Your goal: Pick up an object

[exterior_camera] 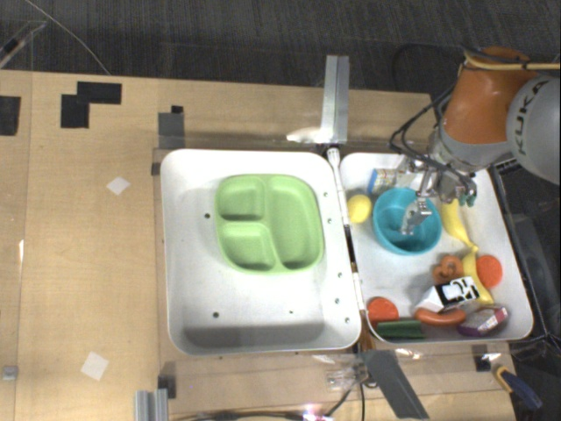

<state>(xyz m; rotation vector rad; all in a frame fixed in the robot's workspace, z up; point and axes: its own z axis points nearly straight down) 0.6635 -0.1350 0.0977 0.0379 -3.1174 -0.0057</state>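
Here I have the gripper (418, 219) lowered into the blue bowl (407, 223) in the right bin (515, 261), and from this slanted view from above I cannot tell how it is set, nor whether it has hold of the bowl's wall or anything else. My guess is that the program has picked the bowl as its target because it stands clear at the top of the bin, with open room above it, while the rest of the pieces are crowded together lower down.

The right bin carries nearly everything. A yellow lemon-like piece (358, 208) sits just beside the bowl on its left, against the dividing wall. A banana (455, 222) lies along the bowl's right side. Below that I see an orange ball (489, 269), a small black-and-white box (455, 292), a sausage-shaped red piece (441, 317), a purple piece (483, 323), a tomato (382, 309) and a dark green cucumber (400, 329) along the near wall. A small blue-and-white item (380, 180) rests behind the bowl; I cannot make out what it is.

The left bin (188, 261) holds one thing, a green divided tray (267, 223), lying flat near the middle with its three compartments bare. Both bins sit side by side on the table (79, 261).

I judge the pick as not yet made: the bowl looks to be resting on the bin floor.
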